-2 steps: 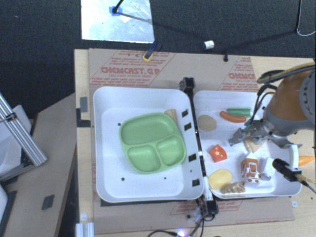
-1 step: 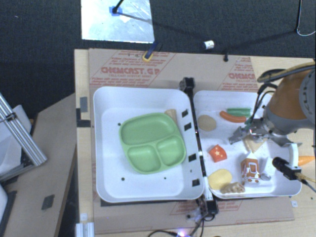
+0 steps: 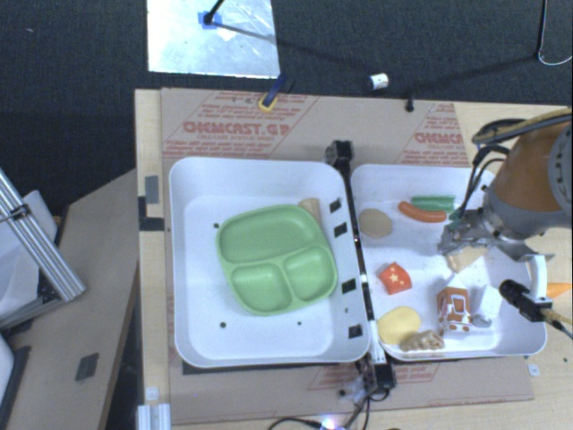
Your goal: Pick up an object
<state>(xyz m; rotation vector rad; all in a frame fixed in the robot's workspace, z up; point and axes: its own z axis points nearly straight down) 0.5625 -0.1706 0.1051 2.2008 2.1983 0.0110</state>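
Camera view: arm (image 3: pixel 528 182) enters at 3 o'clock, wrist bent down into the right bin (image 3: pixel 515 334). End effector (image 3: pixel 464 240) over a pale wedge-shaped object (image 3: pixel 467 259); grip state cannot tell. Green tray (image 3: pixel 273 258) in the left bin (image 3: pixel 192 267).

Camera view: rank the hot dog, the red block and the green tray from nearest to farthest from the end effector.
End effector is in the right bin.
1. Hot dog, up-left of it.
2. Red block, mid right bin.
3. Green tray, in the left bin.

Tray (image 3: pixel 269 260) in left bin (image 3: pixel 192 240)
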